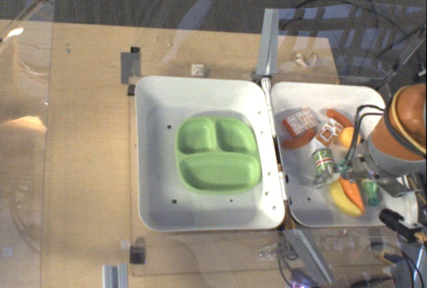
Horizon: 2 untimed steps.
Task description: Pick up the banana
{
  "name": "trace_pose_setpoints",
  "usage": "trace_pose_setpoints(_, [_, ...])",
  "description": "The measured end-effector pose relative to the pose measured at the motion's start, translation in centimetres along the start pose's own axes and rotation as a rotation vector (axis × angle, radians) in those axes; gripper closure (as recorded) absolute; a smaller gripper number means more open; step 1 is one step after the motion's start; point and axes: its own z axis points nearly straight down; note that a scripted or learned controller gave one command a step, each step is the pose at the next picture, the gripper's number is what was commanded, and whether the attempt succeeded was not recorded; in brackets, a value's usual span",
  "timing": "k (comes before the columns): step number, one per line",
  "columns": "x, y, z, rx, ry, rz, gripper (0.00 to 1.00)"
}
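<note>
banana (343,199) in right bin (300,210) | just below tool (357,170) | tool state: cannot tell

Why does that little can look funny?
The small green-and-white can in the right white bin lies tipped on its side among the toy food, near the yellow banana with an orange carrot across it.

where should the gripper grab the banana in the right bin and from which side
Probably at the banana's lower-left end, coming straight down from above. It lies flat on the right bin's floor, and that end is bare; the carrot lies across its upper right part. Closing across the narrow width should fit best, with the gripper already nearby.
</note>
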Motion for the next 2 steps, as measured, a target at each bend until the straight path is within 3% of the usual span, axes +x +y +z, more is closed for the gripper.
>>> trace_pose_setpoints(1, [-0.1, 0.5, -1.3, -0.012, -0.005, -0.003, 1.0])
trace_pose_setpoints(2, [4.2, 0.9, -0.2, -0.01, -0.007, -0.223, 1.0])
